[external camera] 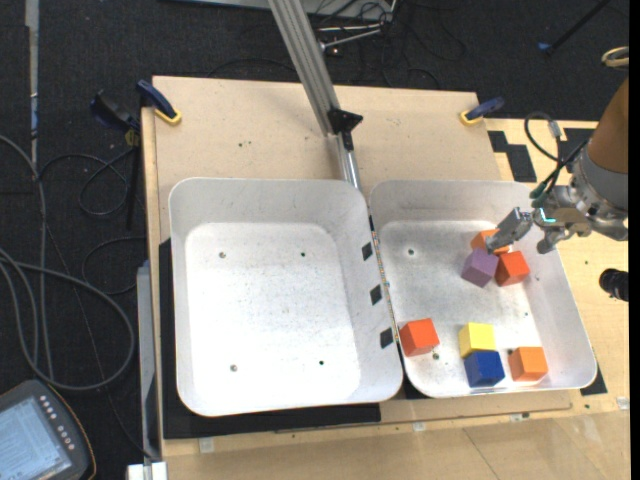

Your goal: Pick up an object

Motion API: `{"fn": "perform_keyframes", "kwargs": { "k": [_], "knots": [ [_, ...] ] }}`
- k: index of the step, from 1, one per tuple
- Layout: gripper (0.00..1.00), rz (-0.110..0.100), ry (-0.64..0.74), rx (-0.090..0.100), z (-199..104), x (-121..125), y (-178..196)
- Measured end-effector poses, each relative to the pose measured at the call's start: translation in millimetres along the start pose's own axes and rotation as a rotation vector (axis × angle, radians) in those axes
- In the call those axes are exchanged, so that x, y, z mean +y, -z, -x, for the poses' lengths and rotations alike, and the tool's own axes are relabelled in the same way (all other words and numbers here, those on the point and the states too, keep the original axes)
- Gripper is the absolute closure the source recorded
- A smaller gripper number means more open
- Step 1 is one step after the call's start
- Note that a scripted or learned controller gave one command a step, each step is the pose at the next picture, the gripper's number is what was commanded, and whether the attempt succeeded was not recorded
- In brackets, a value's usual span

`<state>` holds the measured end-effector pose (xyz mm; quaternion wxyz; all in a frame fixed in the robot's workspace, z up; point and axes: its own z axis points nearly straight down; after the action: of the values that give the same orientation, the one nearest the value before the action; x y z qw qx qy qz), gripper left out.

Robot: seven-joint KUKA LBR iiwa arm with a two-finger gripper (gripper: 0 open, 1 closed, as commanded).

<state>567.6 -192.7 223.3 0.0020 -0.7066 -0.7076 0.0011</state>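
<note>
fingers [527,226] over right bin [570,298], wooden bench [260,138]

The grey arm [610,158] is reaching in from the right, well above and to the right of the right-hand bin [560,298], with its orange band sitting at the top right corner. Its wrist is angling down and to the left across that bin's right rim. The gripper [522,226] is hanging over the bin's upper right part, its grey fingers [512,228] pointing down-left toward the floor.
</note>
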Motion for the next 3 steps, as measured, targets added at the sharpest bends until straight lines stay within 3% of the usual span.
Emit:
{"fn": "perform_keyframes", "kwargs": {
  "k": [1,2,3],
  "knots": [
    [0.0,0.004,0.001,-0.001,0.0,1.0,2.4],
    [0.0,-0.002,-0.003,0.0,-0.3,-2.6,-61.4],
    [0.0,0.02,0.0,-0.005,-3.0,-0.9,-99.2]
  ]
}}
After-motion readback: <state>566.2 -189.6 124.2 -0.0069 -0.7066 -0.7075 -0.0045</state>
